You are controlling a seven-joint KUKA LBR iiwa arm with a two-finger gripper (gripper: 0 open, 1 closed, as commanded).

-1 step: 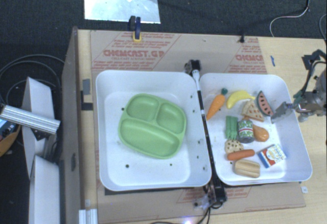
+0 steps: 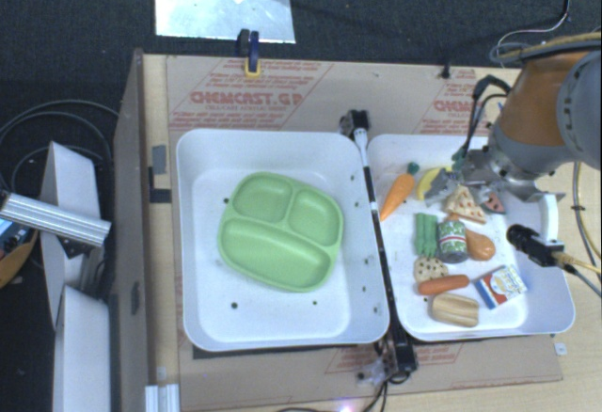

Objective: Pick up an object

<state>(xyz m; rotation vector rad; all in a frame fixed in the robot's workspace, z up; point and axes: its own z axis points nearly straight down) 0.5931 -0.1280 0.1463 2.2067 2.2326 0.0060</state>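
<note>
The right bin (image 2: 550, 316) holds several toy foods: an orange carrot (image 2: 397, 197), a yellow banana (image 2: 430, 181), a triangular sandwich slice (image 2: 465, 207), a green vegetable (image 2: 426, 234), a small can (image 2: 451, 241), an orange piece (image 2: 481, 245), a cookie (image 2: 429, 268), a red sausage (image 2: 442, 285), a bread roll (image 2: 454, 309) and a small carton (image 2: 499, 286). My gripper (image 2: 450, 184) hangs low over the back of this bin, between the banana and the sandwich slice. Nothing shows held in it.
The left bin (image 2: 202, 307) contains a green divided plate (image 2: 279, 229). A black divider (image 2: 374, 222) runs between the bins. The grey arm with its orange band (image 2: 536, 109) comes in over the right bin's far right corner.
</note>
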